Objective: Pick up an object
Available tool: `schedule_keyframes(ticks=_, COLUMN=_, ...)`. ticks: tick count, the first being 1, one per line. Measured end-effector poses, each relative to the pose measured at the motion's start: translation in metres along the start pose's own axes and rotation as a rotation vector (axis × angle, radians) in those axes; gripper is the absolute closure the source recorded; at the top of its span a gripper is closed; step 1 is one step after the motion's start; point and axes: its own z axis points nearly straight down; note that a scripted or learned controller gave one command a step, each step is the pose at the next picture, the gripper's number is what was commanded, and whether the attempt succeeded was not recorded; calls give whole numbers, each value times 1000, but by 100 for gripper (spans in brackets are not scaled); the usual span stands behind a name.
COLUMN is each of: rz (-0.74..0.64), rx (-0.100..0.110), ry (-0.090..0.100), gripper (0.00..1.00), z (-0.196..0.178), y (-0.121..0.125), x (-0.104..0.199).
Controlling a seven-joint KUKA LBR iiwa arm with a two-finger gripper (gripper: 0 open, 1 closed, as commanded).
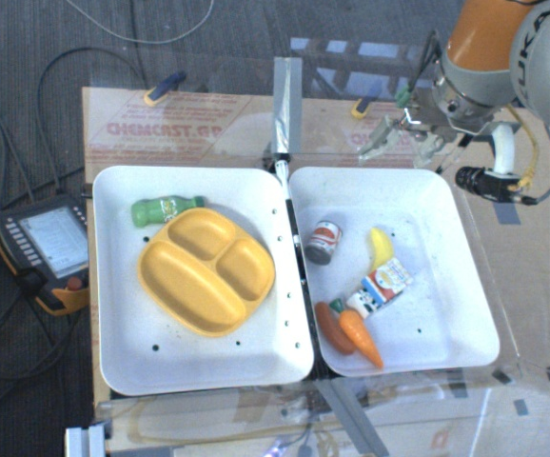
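- right bin (446, 350): carrot (361, 337) is laid at the near edge, tip pointed toward the near right; a brown-red sausage-like item (332, 327) is pressed against its left side.
- small milk carton (383, 287) is seen just behind the carrot, tilted, its near end touching the carrot top.
- banana (381, 247) is placed just behind the carton, close to it.
- small can (323, 242), red label, is found on its side near the bin's left wall, apart from the banana.
- left bin (123, 350): yellow divided plate (207, 268) is set mid-bin at a slant; a green bottle (165, 208) is laid on its side behind it, touching the plate's far left rim.
- teach pendant (47, 250) is seen on the floor left of the desk (180, 131), cables run behind it.
- tool (410, 141) is hung above the right bin's far rim, over the desk, well apart from all items.
- fingers (380, 143) are spread apart; nothing is seen between them.
- arm (489, 27) is entered from the far right, orange band visible.
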Motion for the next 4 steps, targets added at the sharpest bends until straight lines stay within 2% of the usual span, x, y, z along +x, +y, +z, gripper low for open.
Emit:
schedule_keyframes(ticks=1, rz=-40, rx=0, ry=0, gripper=0, z=88, y=-100, x=-55)
schedule_keyframes(ticks=2, rz=-52, rx=-14, ry=-6, gripper=0, z=190, y=-47, x=-77)
schedule_keyframes(ticks=3, rz=-52, rx=-17, ry=-5, gripper=100, z=179, y=-46, x=-76)
schedule_keyframes(ticks=4, rz=-78, rx=-2, ry=-2, gripper=100, z=98, y=-4, x=-24)
